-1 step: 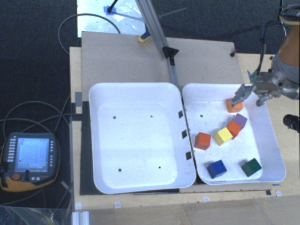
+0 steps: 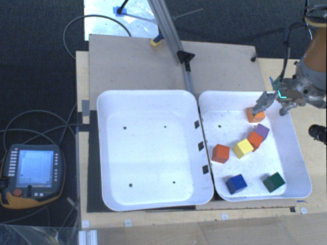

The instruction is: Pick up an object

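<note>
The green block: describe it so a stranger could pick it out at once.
Look in the right bin, the one holding the coloured blocks. Go to its near right corner, where the green block sits apart from the cluster, with the blue block to its left. It is the one dark green piece there.

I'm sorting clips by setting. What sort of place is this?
Probably a robotics lab or test cell. A teach pendant lies on dark carpet beside the bench, two white bins sit side by side, and coloured blocks lie in the right one under the gripper.
</note>
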`<state>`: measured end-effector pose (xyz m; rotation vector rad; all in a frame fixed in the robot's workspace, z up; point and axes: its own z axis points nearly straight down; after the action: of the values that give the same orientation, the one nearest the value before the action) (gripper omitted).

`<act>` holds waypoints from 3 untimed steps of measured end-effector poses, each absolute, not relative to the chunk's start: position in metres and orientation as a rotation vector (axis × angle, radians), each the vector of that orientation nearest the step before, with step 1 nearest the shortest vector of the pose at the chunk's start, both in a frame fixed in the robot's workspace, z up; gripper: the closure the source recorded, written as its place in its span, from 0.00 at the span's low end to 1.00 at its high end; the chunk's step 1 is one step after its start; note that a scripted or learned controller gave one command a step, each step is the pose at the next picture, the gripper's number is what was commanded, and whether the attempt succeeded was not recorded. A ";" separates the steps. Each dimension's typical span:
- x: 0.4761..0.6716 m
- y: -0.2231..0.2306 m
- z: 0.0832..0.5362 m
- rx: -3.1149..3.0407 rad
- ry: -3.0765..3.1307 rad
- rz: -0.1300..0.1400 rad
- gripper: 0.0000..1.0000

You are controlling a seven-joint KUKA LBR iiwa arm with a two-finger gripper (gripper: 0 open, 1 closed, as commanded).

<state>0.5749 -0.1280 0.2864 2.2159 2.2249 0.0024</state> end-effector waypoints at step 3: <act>0.582 -0.120 0.142 2.219 2.227 -0.002 0.00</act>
<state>0.5815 -0.1205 0.1418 2.2188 2.2274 -0.0021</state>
